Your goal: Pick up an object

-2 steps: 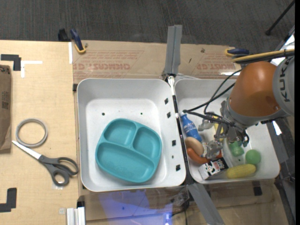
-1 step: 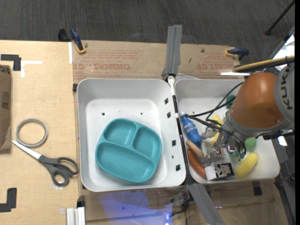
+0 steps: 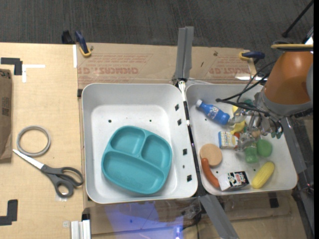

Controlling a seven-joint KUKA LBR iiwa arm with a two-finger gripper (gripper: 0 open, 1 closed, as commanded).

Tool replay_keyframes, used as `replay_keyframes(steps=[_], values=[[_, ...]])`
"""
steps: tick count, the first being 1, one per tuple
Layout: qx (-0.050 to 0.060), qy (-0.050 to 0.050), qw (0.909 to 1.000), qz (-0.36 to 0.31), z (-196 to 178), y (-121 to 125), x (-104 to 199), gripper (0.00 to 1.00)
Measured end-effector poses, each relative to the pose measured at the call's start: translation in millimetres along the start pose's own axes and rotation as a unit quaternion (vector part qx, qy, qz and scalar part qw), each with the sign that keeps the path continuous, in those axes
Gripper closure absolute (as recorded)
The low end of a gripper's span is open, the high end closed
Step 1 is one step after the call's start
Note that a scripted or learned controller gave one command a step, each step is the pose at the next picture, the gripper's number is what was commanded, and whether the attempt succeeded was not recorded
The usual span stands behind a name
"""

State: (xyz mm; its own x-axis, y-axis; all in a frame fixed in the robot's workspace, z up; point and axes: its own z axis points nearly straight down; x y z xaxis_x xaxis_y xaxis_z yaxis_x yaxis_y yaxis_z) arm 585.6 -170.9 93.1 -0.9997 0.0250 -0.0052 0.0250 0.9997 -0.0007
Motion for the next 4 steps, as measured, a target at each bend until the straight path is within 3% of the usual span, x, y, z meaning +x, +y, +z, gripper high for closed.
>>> replay_keyframes(steps=[1, 2, 3, 4], values=[[0.0, 0.001, 0.9928, 0.12, 1, 51, -29, 0.0], [0.001, -0.002, 0.9929, 0.119, -10, 51, -31, 1.0], [0.001, -0.002, 0.9929, 0.119, -10, 51, -31, 0.0], [0.0, 0.002, 0.9872, 0.16, 1, 21, 57, 0.0]])
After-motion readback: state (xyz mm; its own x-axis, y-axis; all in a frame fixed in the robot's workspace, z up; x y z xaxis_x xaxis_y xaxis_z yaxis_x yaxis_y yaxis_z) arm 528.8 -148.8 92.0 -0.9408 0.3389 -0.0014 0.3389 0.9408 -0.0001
